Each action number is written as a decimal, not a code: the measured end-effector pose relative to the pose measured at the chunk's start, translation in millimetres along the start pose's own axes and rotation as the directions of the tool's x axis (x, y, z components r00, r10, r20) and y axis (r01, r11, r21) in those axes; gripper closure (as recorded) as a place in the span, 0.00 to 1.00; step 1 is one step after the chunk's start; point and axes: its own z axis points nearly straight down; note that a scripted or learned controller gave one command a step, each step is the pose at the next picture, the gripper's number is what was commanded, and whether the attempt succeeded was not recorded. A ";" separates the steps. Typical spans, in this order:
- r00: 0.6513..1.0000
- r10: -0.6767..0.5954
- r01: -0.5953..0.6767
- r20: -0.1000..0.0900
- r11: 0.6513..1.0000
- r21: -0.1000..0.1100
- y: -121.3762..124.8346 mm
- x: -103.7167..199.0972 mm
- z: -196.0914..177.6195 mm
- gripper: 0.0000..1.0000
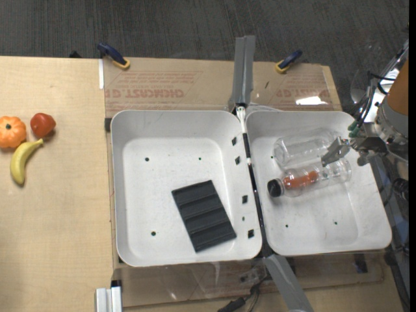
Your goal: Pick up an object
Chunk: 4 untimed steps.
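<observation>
Here, claw (pixel 340 149) touches clear plastic bottle (pixel 311 176) in glossy bin (pixel 364 233)

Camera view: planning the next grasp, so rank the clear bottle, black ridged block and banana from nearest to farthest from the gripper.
From the gripper:
1. Clear bottle, right bin, just beside it.
2. Black ridged block, left bin.
3. Banana, far left on the bench.

Dark grey carpet floor (pixel 162 15), pale wooden bench top (pixel 52 239), brown cardboard sheet (pixel 169 86) held by blue-and-yellow clamps (pixel 114 55)
</observation>
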 end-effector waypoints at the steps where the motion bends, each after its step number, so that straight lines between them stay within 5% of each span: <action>1: 0.999 0.054 -0.054 0.000 0.999 0.000 -42.8 29.2 45.3 0.00; 2: 0.999 -0.052 0.052 0.005 0.998 -0.022 4.1 43.6 94.2 0.00; 3: 0.992 -0.127 0.127 0.002 0.992 -0.003 44.5 59.2 141.3 0.00; 4: 0.992 -0.123 0.123 0.003 0.992 -0.003 44.4 57.0 132.2 1.00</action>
